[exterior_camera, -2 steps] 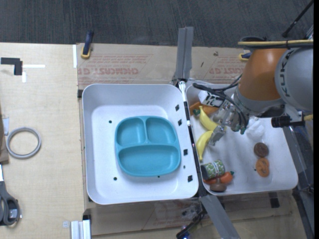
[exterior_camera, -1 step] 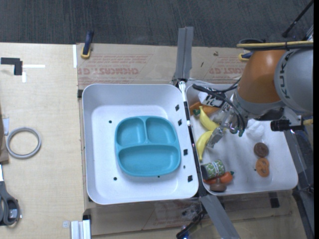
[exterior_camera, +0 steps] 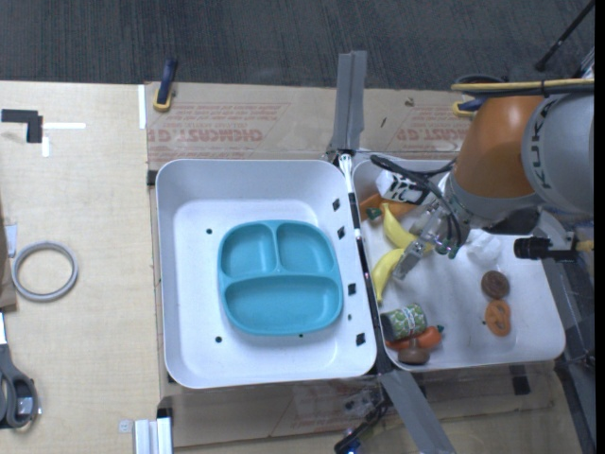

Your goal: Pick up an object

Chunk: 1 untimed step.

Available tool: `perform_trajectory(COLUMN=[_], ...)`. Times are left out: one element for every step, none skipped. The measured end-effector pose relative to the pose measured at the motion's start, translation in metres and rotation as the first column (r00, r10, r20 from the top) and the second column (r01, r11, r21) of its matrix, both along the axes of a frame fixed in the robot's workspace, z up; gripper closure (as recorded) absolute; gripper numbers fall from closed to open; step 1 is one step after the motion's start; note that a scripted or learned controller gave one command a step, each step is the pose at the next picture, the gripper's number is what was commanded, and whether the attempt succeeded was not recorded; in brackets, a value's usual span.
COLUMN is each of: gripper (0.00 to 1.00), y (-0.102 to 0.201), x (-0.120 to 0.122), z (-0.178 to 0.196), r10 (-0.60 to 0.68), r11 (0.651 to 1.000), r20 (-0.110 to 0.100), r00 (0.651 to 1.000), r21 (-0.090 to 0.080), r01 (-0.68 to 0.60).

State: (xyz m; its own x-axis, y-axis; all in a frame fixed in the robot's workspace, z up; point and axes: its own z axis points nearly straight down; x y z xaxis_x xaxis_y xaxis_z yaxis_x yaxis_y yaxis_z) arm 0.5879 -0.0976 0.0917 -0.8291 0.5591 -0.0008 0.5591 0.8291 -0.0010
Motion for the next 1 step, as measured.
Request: perform_trajectory(gripper=[0.0], y=[-0.0903], x=[-0.0136], z=[-0.0001], r10=[0.012], r11=[1.0], r20=[0.0], r00=[1.0], r21=[-0.001], r01=[-0.012])
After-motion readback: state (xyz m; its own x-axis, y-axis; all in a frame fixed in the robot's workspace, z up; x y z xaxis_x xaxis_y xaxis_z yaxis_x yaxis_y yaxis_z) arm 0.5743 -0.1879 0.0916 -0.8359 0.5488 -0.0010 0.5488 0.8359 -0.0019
